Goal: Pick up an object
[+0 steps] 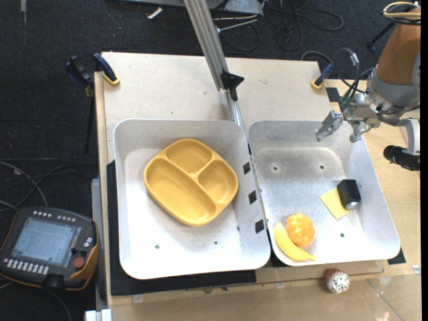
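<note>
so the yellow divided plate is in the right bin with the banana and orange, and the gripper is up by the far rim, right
Not quite. The camera view shows the yellow divided plate alone in the left bin. The banana and orange are in the right bin, and the gripper is by that bin's far rim, holding nothing.

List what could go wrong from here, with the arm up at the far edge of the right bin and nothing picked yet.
1. The orange round fruit touches the yellow banana at the near rim of the right white bin; a grasp there might nudge both or hit the rim.
2. The small black block overlaps the flat yellow card, which may lift or slide along.
3. The open two-finger gripper hangs near the far wall, so a descent there would likely close on nothing.
</note>
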Controlling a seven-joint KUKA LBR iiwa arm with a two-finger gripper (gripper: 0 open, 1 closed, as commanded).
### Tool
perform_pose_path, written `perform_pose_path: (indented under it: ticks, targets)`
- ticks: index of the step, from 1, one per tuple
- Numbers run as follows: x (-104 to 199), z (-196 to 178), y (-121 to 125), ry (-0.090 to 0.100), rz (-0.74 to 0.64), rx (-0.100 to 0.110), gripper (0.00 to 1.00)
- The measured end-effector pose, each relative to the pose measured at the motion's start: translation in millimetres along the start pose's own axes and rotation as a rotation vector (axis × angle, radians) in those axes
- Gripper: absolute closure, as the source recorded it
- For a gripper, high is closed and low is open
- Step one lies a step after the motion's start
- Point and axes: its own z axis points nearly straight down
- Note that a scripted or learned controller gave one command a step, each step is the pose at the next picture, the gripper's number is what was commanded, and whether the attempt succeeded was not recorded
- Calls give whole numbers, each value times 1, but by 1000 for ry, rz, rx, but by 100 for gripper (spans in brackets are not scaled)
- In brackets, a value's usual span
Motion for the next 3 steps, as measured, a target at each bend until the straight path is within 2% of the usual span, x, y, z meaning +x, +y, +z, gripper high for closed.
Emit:
perform_pose_path:
  ticks: [1,2,3]
  targets:
    - [0,0,0,0,0,0,0]
    - [-5,62,-5,1,4,6,0]
    - [-4,106,-5,1,2,4,0]
